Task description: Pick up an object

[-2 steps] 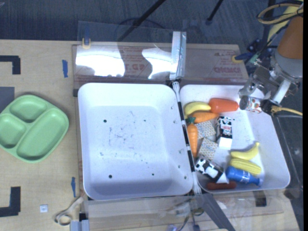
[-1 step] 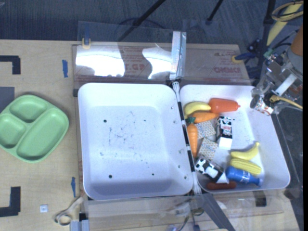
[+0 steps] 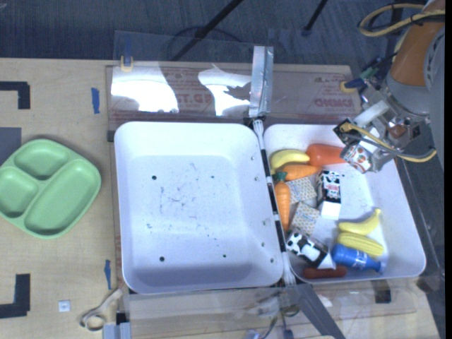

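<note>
Orange and yellow dominate the heap you are working over in the right bin [image 3: 413, 242]. An orange carrot [image 3: 282, 202] lies along that bin's left wall, its long axis running from the far end toward the near end. At the far end a yellow banana [image 3: 286, 159] curves beside a second orange piece [image 3: 325, 153] that lies crosswise. Below them you have two speckled tan pads [image 3: 302, 203], a black-and-white carton [image 3: 330, 187] standing roughly upright in the middle, and another cow-patterned piece [image 3: 305, 246] at the near left corner. Toward the near right corner a second banana [image 3: 362, 224] rests against a yellow corn cob [image 3: 361, 244], with a blue bottle [image 3: 355, 258] just beside it and a red item [image 3: 323, 273] along the near wall. Everything is packed close, many pieces touching.

Your gripper [image 3: 360, 155] hangs over the bin's far right corner, above the heap, and I cannot tell how its fingers stand.

Left of the divider sits the left bin [image 3: 134, 147]. Farther left on the bench [image 3: 56, 97], a green divided plate [image 3: 48, 187] rests near the left edge.
</note>
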Available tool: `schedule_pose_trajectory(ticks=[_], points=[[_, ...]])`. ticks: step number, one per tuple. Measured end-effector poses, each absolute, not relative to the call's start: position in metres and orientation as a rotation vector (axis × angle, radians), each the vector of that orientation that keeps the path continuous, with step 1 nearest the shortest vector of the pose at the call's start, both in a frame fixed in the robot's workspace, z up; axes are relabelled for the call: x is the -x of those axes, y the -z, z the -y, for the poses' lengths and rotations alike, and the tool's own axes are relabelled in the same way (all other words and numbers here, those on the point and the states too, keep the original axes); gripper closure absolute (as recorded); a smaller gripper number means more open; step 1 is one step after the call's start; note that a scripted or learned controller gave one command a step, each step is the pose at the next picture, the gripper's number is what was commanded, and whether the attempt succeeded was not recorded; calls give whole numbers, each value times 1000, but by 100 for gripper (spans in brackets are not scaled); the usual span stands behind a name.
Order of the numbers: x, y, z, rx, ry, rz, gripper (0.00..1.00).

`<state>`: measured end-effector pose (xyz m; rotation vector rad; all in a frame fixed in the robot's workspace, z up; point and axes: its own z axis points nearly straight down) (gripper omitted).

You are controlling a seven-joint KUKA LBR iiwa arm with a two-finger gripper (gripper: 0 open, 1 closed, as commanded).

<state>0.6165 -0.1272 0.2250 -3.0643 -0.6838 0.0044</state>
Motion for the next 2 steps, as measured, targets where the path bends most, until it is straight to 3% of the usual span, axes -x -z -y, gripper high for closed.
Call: schedule_pose_trajectory(ticks=[1, 2], points=[[-647, -247, 104, 3121, -1, 355, 100], [-659, -182, 120, 3124, -5, 318, 100]])
